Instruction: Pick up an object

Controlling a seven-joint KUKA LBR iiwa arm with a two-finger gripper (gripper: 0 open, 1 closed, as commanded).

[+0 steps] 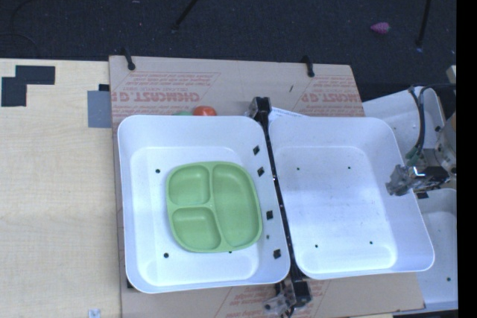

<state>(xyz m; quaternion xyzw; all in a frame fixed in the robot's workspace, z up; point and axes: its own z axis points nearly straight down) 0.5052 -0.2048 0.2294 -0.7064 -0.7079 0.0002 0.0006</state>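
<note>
A light green divided plate (215,205) with three compartments lies flat in the left bin (145,160), slightly right of that bin's middle. My gripper (409,179) sits at the right rim of the right bin (343,249), far from the plate. Its tips look small and blurred against the white rim, and nothing shows between them.
Behind the left bin's far rim, a red object (205,112) and a bit of green (181,113) peek out on the cardboard sheet (223,89). A black divider with clips (270,197) runs between the two bins. Pale wooden bench (52,197) lies to the left.
</note>
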